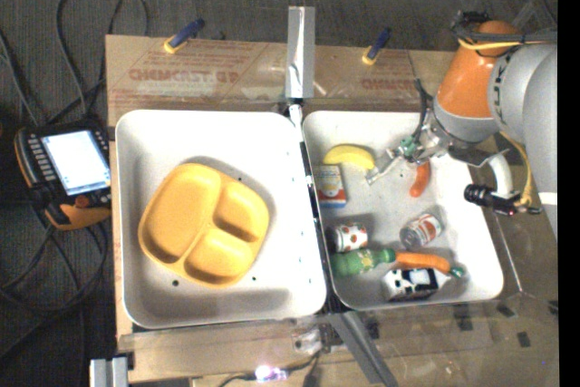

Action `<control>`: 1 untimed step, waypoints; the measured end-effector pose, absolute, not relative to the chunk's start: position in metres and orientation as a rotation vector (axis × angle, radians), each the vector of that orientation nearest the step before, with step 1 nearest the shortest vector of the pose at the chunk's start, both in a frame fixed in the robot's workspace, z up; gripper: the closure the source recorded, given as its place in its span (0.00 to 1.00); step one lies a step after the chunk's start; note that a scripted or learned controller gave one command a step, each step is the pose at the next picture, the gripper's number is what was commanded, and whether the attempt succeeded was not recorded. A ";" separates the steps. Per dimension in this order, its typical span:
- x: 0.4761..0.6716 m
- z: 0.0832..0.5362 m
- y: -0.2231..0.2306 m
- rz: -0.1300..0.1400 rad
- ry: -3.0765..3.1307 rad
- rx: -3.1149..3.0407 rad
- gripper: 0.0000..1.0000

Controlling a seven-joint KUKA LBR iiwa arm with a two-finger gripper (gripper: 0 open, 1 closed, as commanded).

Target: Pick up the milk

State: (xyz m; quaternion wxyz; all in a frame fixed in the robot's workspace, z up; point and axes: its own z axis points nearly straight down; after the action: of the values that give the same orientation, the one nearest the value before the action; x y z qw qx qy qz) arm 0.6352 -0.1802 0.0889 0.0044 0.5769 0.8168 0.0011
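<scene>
Over the right bin (pixel 494 272), near its upper middle, the gripper (pixel 379 171) hangs low with its two thin fingers slightly apart and nothing between them. It is just right of the banana (pixel 349 156) and left of a small orange sausage-like piece (pixel 419 179). The milk (pixel 330 183), a small carton with a red and blue label, stands against the left wall of this bin, just below the banana; its print is too small to read. Lower down lie a red-and-white can (pixel 351 237), a silver can (pixel 421 230), a green bottle (pixel 361 262), a carrot (pixel 424 260) and a black-and-white carton (pixel 410 283), partly hidden under the carrot. The left bin (pixel 136 285) holds a yellow divided tray (pixel 205 222). The arm (pixel 507 95) is cut off at the right side.
</scene>
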 end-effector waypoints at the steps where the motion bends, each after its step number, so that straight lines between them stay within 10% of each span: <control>1: 0.610 0.127 -0.130 -0.002 2.657 1.677 0.00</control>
State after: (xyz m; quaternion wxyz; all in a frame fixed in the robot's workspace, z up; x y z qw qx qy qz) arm 0.6104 -0.1298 0.1265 0.0000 0.5337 0.8457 -0.0008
